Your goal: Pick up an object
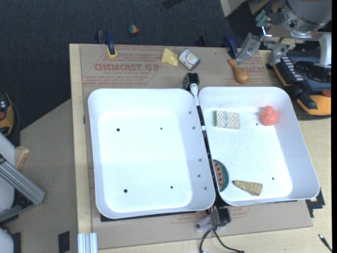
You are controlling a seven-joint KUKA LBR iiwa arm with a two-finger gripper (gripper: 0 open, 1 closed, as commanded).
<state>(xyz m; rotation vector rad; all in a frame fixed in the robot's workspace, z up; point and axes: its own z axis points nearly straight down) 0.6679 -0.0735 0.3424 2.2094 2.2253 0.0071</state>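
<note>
the gripper (261, 42) is hovering over the desk (152, 70) beyond the right bin (295, 136), fingers spread, gripping nothing. the pink ball (269, 116) is lying nearest in that bin; centring above it before dropping is looking wisest.

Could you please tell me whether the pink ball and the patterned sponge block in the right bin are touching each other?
Apart. The camera view shows bare white bin floor between the pink ball and the patterned sponge block.
</note>
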